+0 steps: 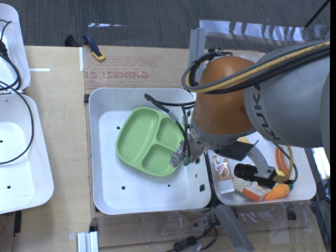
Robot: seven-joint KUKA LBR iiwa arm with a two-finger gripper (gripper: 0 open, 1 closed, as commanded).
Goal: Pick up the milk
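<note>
1. At the right rim of the green plate (144, 140) hangs the gripper (178, 158), low over the edge of the plate's right-hand compartments. It looks small and blurred against the green, and I cannot tell whether the pincer is apart or together.
2. Around the plate is a shallow white bin (105, 193). The plate has three compartments and lies flat on the bin floor.
3. Right of the plate, past the wall between the bins, is a second white bin (307, 180). The milk (222, 170), a small pale carton with a printed face, lies there on its side just beside that wall. It is near the gripper but apart from it.
4. Farther right of the plate than the milk, an orange carrot (277, 191) and a red thing (253, 195) lie together at the near side of the second bin.
5. Above and right of the plate, the grey arm (283, 104) with its orange band (226, 101) covers most of the second bin.
6. Behind the plate, outside the bin, a cardboard sheet (131, 70) lies on the bench, with a blue and yellow tool (93, 47) at its far left corner.
7. Well left of the plate stands another white tray (21, 182), with a black cable (26, 130) looped over it.
</note>
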